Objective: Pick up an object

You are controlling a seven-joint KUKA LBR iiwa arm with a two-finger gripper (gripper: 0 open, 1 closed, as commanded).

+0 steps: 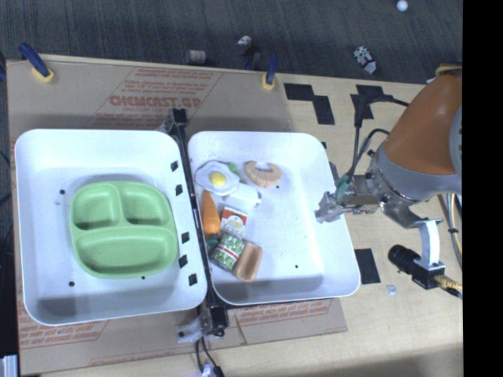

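Hovering at the right rim of the right bin (pixel 334 277), the gripper (pixel 328 210) carries nothing; whether it is released, I cannot tell. Toy food (pixel 228 210) lies at the bin's left side, not yet picked.

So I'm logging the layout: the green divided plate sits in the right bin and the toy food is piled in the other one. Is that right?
Not quite. The camera view shows the green divided plate in the left bin; the toy food is piled in the other one, the right bin.
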